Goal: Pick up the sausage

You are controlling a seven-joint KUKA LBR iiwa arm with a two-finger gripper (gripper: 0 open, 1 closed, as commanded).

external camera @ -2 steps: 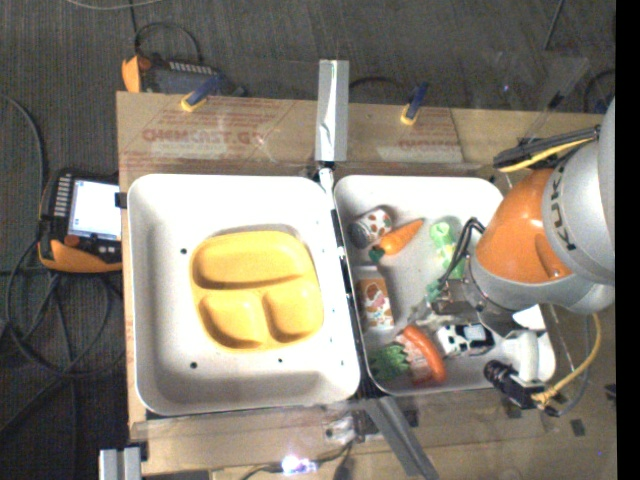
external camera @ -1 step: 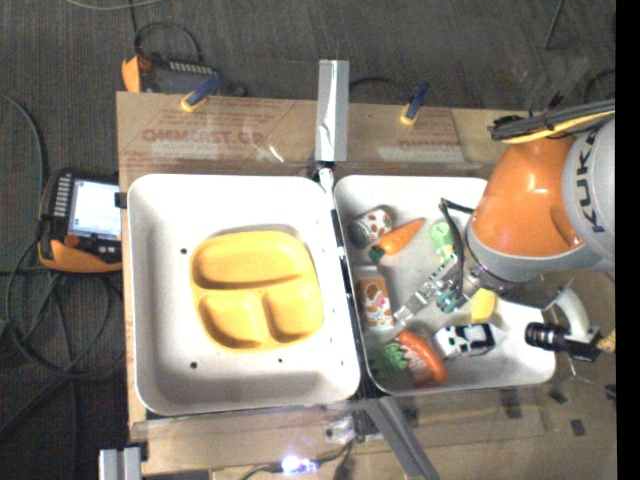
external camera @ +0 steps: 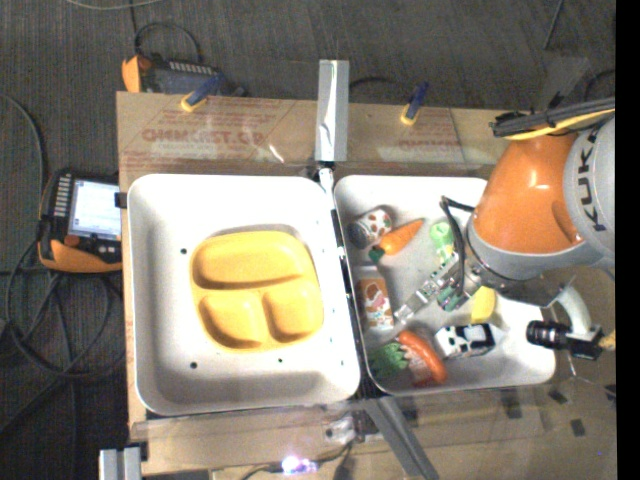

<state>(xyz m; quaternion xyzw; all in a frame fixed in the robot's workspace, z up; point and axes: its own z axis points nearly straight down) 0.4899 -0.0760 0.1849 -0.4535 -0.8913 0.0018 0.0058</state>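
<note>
Still at the approach step: tool (external camera: 440,290) low in the right bin (external camera: 520,373), opening impossible to tell, nothing visibly held; sausage (external camera: 376,302) just left of it, so next a short leftward aligning, then closing.

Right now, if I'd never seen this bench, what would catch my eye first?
Probably the bright yellow three-compartment plastic tray sitting in the left white bin. Next, the big orange-and-grey robot arm reaching over the right white bin, where small toy foods lie scattered, among them an orange toy carrot.
</note>
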